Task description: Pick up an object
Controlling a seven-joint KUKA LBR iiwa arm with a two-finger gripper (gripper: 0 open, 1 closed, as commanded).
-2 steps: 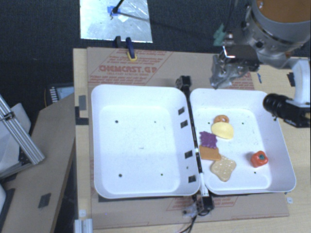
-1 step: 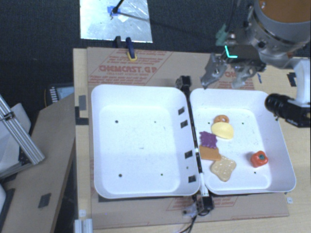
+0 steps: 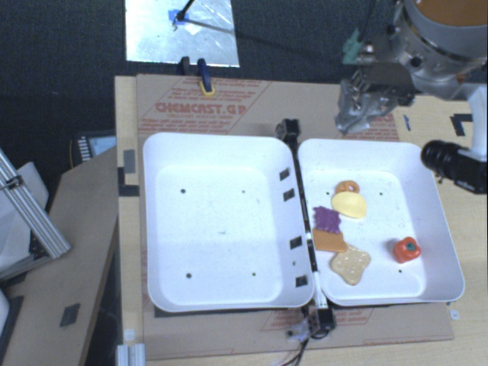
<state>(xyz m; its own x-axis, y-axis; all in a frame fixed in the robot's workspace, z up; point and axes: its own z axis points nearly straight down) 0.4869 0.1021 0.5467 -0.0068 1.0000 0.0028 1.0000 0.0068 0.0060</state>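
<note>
Nearest the camera, a tangle of wires and a small connector point(image 3: 313, 326) lay at the front edge where the two bins met.

The jaws point(image 3: 358, 120) hung above the back rim of the right bin point(image 3: 438, 227), over bare cardboard; whether they stood open or closed could not be told, as the tips were blurred and seen from above. Nothing was visibly held.

Outward from the jaws, the candidate objects sat in the right bin, well apart from the jaws and toward the bin's left and front: a small orange ring point(image 3: 348, 187), touching or just beside a yellow piece point(image 3: 350, 205); a purple piece point(image 3: 327, 219) overlapping an orange wedge point(image 3: 329, 241); a tan cracker-shaped piece point(image 3: 350, 264) just beside the wedge; and a red piece with a green top point(image 3: 406, 249) alone near the right wall. The left bin point(image 3: 164, 204) lay beyond the divider.

Risks, judged: the clustered items crowded one another, so a descent there could pinch two at once or nudge neighbours aside. The purple piece and wedge sat near the central divider point(image 3: 301, 212), whose clips could foul a finger. Flat pieces could slip out of a pinch.

Room: the red piece had open floor on all sides, though the right wall was near. The centre-right and back of the right bin offered clear approach from above.
</note>
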